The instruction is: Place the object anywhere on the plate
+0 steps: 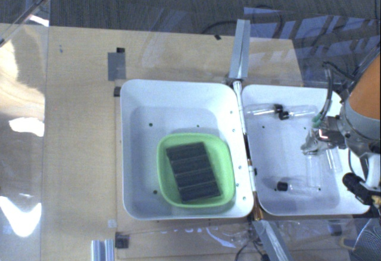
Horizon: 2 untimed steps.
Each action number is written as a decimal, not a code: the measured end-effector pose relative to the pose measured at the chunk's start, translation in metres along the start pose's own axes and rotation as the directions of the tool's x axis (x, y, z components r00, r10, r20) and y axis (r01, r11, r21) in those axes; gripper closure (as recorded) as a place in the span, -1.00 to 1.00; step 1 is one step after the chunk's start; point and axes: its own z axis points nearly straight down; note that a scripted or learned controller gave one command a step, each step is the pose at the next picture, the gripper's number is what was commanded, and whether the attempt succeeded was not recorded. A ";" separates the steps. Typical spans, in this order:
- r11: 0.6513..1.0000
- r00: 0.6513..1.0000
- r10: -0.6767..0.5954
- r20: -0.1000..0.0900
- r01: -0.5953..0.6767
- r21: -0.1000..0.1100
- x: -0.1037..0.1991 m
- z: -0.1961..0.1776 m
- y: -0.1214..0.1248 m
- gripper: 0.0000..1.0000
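Note:
A light green plate (pixel 221 153) lies in the left bin (pixel 137 135), toward its front. On the plate rests a dark grey ridged rectangular block (pixel 191 172), lying flat and turned slightly off square. My gripper (pixel 313 143) hangs over the right side of the right bin (pixel 262 153), well away from the plate. Below it lies a clear tube (pixel 312 172), and I cannot see whether the gripper touches it.
In the right bin lie two more clear tubes with black caps, one along the back wall (pixel 280 112) and one near the front (pixel 284 185). A metal divider post (pixel 240 54) stands behind the seam between the bins. Cables (pixel 357 185) hang at the right.

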 end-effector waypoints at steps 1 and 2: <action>0.982 0.982 -0.187 -0.001 0.187 0.001 0.071 0.014 -0.010 1.00; 0.885 0.885 -0.466 -0.001 0.466 0.000 0.151 0.024 -0.001 1.00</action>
